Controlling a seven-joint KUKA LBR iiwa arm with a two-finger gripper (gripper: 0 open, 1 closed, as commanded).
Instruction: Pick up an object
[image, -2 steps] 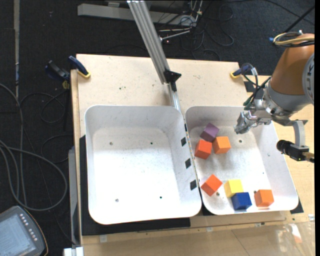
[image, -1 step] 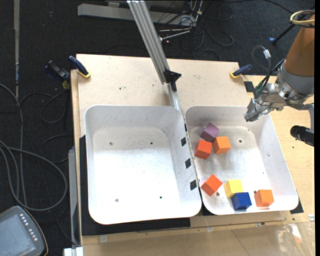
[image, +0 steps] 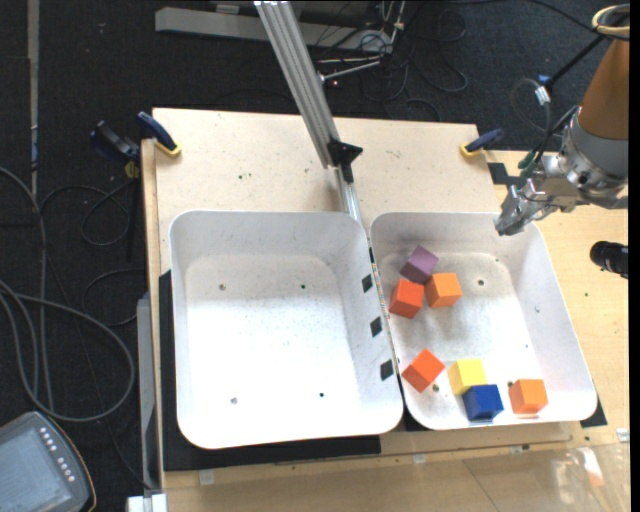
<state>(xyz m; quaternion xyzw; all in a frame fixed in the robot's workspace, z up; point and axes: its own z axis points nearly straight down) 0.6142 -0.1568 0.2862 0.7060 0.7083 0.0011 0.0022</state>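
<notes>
Blocks sit clustered in the right-hand shallow white plastic bin (image: 560, 330). The pincer (image: 512, 222) hovers over its far rim, grip impossible to judge. Nearest, the small purple cube (image: 421, 264) lies down-left, toward the bin's middle, orange neighbours beside it.

Matt, speckled white plastic bins (image: 265, 240), pale wooden bench (image: 250, 150), brushed metal pole (image: 300, 80).

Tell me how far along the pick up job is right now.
Early on. Nothing looks picked: all seven blocks lie in the right bin, including the purple block and the blue block. The gripper hovers over that bin's far right corner, away from the blocks. Left to do: move over a block, come down, grasp and lift.
</notes>
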